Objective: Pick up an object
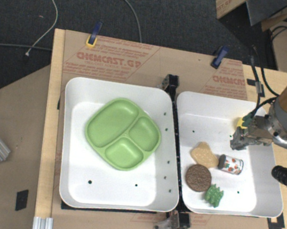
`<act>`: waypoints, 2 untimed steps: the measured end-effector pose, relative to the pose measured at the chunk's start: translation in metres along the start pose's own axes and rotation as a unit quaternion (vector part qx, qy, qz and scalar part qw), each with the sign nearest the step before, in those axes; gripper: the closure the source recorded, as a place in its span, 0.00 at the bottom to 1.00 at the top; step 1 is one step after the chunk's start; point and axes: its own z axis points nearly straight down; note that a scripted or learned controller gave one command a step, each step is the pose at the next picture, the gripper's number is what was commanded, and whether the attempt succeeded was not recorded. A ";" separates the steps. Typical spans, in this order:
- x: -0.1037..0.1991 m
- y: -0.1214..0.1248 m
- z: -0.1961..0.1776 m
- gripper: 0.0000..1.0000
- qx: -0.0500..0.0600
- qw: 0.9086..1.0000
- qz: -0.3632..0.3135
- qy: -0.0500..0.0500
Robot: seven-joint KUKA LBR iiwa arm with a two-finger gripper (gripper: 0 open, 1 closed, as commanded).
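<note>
The gripper hangs over the right bin, finger spread impossible to tell; small can label illegible; board reads "CHEMCAST GP".

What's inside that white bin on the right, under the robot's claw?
The right bin holds a tan cracker-shaped piece, a brown round disc, a green toy and a small can. The claw covers some floor.

Divided plate in left bin; cookie, cracker, can in right bin
</note>
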 end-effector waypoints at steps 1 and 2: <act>0.060 0.015 0.008 1.00 0.000 1.000 0.000 0.000; 0.116 0.037 0.000 1.00 -0.003 1.000 -0.001 -0.001</act>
